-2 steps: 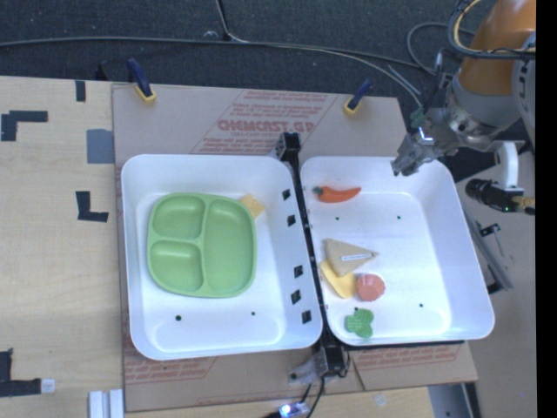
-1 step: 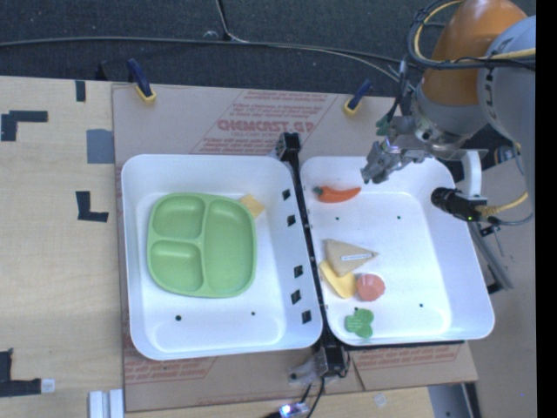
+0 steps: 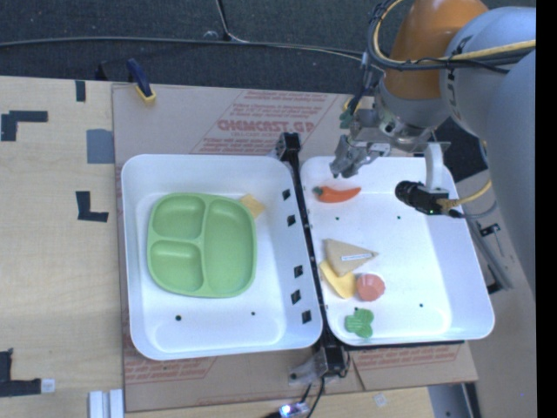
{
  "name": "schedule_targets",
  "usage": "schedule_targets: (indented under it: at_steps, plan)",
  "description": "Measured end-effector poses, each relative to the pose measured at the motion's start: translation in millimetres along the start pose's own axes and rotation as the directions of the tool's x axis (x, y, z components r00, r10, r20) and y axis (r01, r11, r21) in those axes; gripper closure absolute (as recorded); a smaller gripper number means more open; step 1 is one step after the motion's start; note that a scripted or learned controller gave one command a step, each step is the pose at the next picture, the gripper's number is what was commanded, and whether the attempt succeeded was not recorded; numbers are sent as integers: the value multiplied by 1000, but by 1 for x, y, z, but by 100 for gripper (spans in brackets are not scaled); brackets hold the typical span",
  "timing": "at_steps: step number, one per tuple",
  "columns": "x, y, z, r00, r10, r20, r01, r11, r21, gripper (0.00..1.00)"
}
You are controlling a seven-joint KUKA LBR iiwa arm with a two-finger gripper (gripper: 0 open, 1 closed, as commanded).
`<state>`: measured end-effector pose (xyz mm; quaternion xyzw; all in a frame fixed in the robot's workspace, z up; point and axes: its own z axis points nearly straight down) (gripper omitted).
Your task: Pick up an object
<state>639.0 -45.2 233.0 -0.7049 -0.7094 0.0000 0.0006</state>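
Lying in the right bin [image 3: 452, 312], near its far left corner: a small orange carrot [image 3: 338, 194], flat on the white floor, green end pointing toward the divider. Hovering just above and beside its right end: the gripper [image 3: 345, 165], tilted down toward it, nothing visibly clamped; whether the jaws are standing apart or together, impossible to tell from this slant. Judging the step in hand as the final approach to a grasp. Doing it well probably meaning centring over the carrot's thick middle rather than its tapered tip, turning the jaws across its long axis, and descending straight down so as not to be nudging it toward the bin wall. Resting further down the same bin, well apart from the carrot: a tan wedge [image 3: 350, 255] overlapping a yellow piece [image 3: 336, 280], a pink round piece [image 3: 370, 287], a green piece [image 3: 359, 322]. Sitting in the left bin [image 3: 139, 320] on the desk: a green divided tray [image 3: 202, 244].
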Motion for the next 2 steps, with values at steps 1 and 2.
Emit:
schedule_targets:
  at_steps: [1, 2]
  plan:
    - [48, 5, 8, 1000, 1, 1, -1, 1000, 1, 100]
    - [107, -3, 1, 1000, 0, 0, 0, 1000, 0, 100]
